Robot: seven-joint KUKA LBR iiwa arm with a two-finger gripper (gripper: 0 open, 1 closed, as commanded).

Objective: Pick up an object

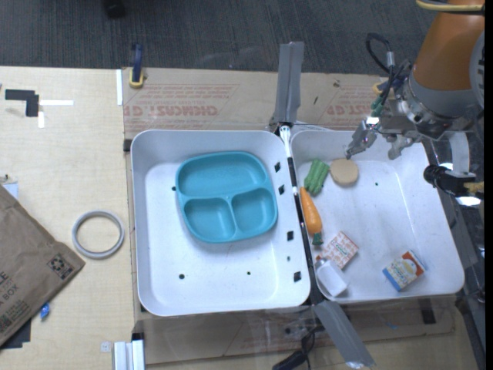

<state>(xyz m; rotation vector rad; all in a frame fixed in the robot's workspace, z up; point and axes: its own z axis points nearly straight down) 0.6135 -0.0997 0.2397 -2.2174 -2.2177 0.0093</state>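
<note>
The right bin (431, 230) holds several small things. A green vegetable (316, 174) and a tan round cookie (344, 173) lie near its back left. An orange carrot (310, 210) rests along the left wall. Toward the front lie a small printed packet (340, 250), a white cup (332, 280) and a colourful carton (404, 271). My gripper (379, 140) hangs over the bin's back edge, up and to the right of the cookie, with its two fingers spread open and nothing between them.
The left bin (154, 268) holds a blue divided plate (226, 197). A tape ring (98, 233) and a brown cardboard box (27, 264) lie on the bench at the left. A grey divider post (289, 83) stands between the bins at the back.
</note>
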